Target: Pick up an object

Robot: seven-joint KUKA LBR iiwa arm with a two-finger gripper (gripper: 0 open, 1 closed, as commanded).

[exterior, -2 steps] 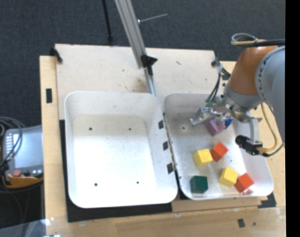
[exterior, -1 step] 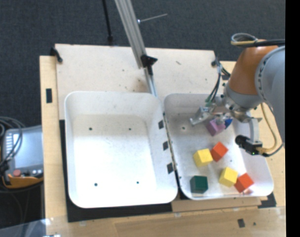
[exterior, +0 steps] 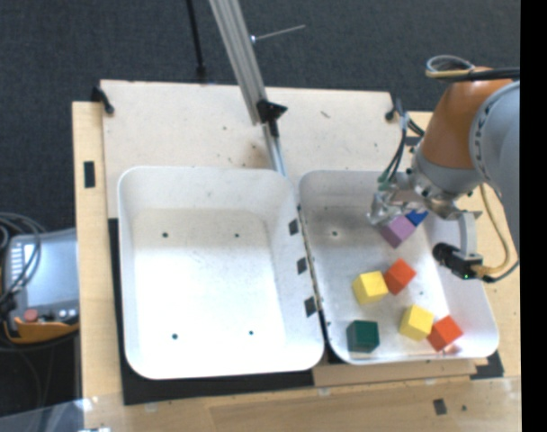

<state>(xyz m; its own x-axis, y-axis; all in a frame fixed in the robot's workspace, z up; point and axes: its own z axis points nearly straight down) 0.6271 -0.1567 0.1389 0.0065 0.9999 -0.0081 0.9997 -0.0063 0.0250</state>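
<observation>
Gripper (exterior: 395,207) hangs over the far part of the right bin (exterior: 345,196); whether it is open or closed, I cannot tell. A purple block (exterior: 399,230) is directly under it and appears to touch it, with a blue block (exterior: 416,216) just beside the purple one, partly hidden by the wrist. Nearer to the camera from the purple block lie an orange block (exterior: 400,275) and a yellow block (exterior: 370,286), close together. Further toward the near rim sit a second yellow block (exterior: 416,321), a red-orange block (exterior: 445,331) and a dark green block (exterior: 363,335). The left bin (exterior: 138,241) stands beside.
</observation>
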